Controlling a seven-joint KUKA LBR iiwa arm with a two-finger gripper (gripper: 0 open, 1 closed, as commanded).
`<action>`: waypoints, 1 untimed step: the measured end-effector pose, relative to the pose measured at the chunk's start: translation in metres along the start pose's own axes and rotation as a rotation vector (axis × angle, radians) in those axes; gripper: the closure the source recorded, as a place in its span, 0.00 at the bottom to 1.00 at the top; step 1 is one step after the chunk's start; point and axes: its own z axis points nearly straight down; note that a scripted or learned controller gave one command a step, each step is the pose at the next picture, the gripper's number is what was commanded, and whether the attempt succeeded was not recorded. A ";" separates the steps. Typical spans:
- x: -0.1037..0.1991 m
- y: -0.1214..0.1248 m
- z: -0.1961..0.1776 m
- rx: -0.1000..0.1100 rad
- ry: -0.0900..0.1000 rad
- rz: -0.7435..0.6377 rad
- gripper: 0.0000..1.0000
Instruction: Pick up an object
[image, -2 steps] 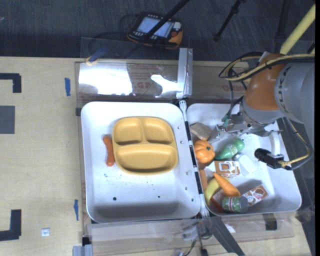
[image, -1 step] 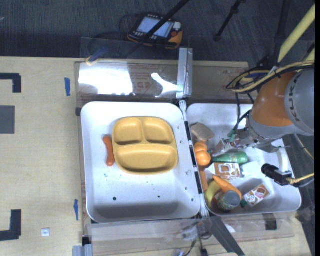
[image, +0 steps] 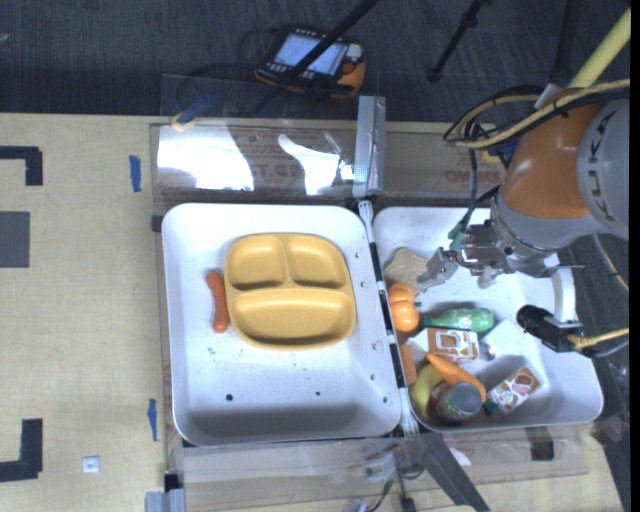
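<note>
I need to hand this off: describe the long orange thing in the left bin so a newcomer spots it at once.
Start at the left bin, the one holding the yellow divided tray. Look just past the tray's left edge, where the orange carrot-like stick lies flat on the white floor, running front to back. It is the one slim orange piece there, apart from the orange items heaped in the right bin.

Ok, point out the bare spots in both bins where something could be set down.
Left bin: bare floor in front of the yellow tray, running to the near wall, plus a strip left of the orange sausage. Right bin: crowded along its left and near side with the orange, green bottle and cartons; the gripper hangs over the far part.
</note>
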 end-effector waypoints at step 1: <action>-0.048 -0.023 0.041 0.004 0.001 0.073 0.00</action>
